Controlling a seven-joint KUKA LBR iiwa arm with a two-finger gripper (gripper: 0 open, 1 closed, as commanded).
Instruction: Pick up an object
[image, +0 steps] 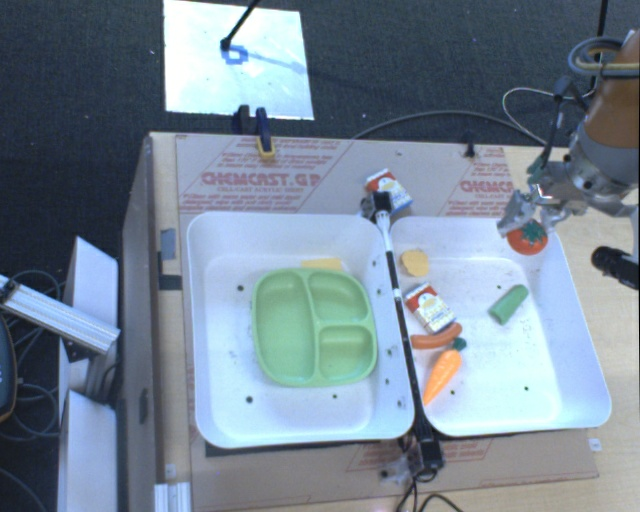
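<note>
My gripper (526, 224) hangs over the back right corner of the right bin (560, 400). It is shut on a small red round fruit with a green top (528, 239), which sits between the fingertips above the bin's rim. On the right bin's floor lie a green cylinder (508, 303), a yellow round piece (414, 263), a small red-and-white carton (430, 307), a sausage (437, 339) and an orange carrot (443, 370).
The left bin (220, 300) holds a green divided plate (314, 326) and a flat yellow piece (322, 264) behind it. A second small carton (388, 190) stands at the back where the bins meet. Cables run behind the right bin.
</note>
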